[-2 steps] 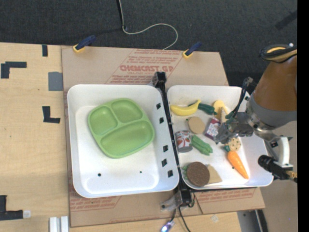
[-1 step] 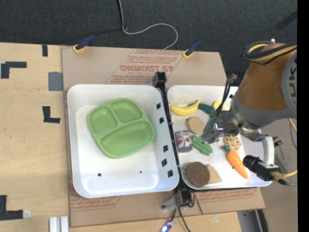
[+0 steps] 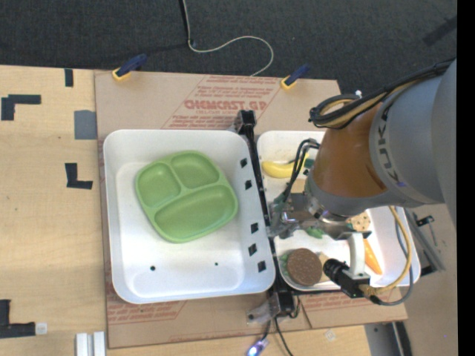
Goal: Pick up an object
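The arm [image 3: 371,154], smooth grey with an orange band, is nearest to the camera and covers most of the right bin [image 3: 413,267]. Its gripper [image 3: 293,217] is low inside this bin, by the left wall; how it stands I cannot tell. Just beside it lies a round brown disc [image 3: 302,266] with rough surface, and a curved yellow banana [image 3: 276,169]. In the left bin [image 3: 126,199] rests a matte green plate [image 3: 186,195] with three compartments.
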`<state>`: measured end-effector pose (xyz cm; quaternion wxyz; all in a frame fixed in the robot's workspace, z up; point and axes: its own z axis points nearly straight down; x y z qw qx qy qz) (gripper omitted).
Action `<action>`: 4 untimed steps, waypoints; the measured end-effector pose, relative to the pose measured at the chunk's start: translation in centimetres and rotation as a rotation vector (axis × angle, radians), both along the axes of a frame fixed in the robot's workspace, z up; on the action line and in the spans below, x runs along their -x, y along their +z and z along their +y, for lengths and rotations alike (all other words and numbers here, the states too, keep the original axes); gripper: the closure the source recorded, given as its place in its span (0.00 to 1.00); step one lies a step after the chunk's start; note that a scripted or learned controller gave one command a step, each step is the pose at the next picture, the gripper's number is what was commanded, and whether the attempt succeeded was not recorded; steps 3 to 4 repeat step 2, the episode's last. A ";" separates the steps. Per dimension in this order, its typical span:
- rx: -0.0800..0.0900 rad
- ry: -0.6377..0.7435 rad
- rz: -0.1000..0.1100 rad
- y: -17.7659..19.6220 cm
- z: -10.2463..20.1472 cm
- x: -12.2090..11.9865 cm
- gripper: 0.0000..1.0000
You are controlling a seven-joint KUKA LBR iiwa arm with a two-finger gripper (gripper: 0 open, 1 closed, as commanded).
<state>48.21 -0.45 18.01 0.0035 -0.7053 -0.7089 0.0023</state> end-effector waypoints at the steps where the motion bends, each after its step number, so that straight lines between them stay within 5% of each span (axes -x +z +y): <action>1: 0.000 0.004 -0.009 4.9 6.7 -0.1 1.00; 2: -0.004 0.004 -0.024 26.7 12.3 -0.2 1.00; 4: -0.004 0.004 -0.024 26.7 12.3 -0.2 1.00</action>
